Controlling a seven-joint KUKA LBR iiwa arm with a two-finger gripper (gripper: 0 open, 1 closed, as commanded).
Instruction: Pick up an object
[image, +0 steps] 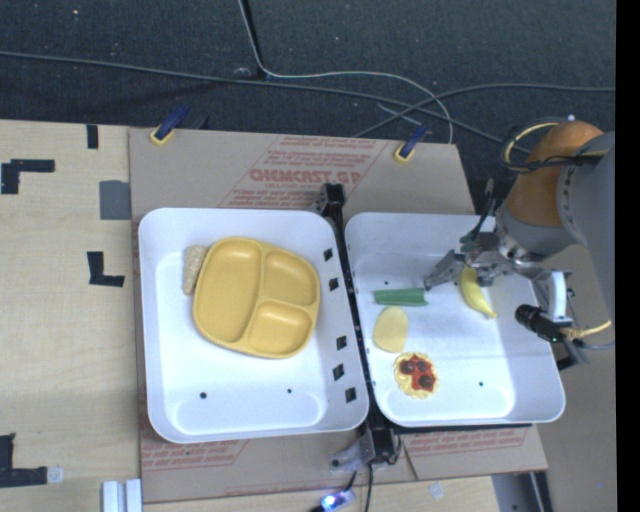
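Seen from above, the hand (462, 268) is lowered into the right bin (520, 400), its two fingers spread apart with nothing between them, one reaching toward a green strip (401, 296) and the other just beside a yellow banana (477, 293). A pale yellow slice (391, 328) and a small pizza piece (416, 374) are laid nearer the front. A yellow divided plate (255, 296) is set in the left bin (240, 415), with a tan item (192, 268) tucked at its edge.

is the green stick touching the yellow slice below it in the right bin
Apart. The camera view shows a strip of white bin floor between the green stick and the pale yellow slice just below it.
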